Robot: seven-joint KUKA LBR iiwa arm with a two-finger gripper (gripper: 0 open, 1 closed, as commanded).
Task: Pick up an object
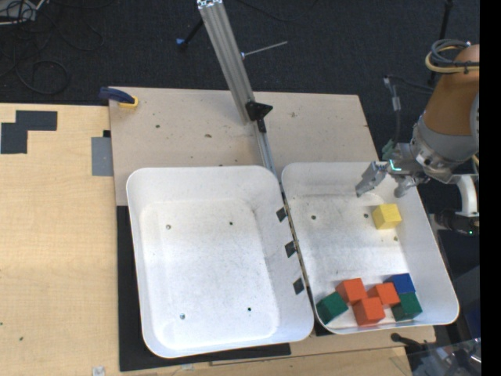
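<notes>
Two white bins (205,335). Right bin: one yellow block (386,216), three orange, two green, one blue. Gripper (387,178) fingers spread, holding nothing, hovering above; yellow block just below it, apart.

The table (196,128) carried two white bins side by side, the left bin (149,186) touching the right bin (438,276), with a blue-and-yellow clamp (119,97) at its far-left corner.
</notes>
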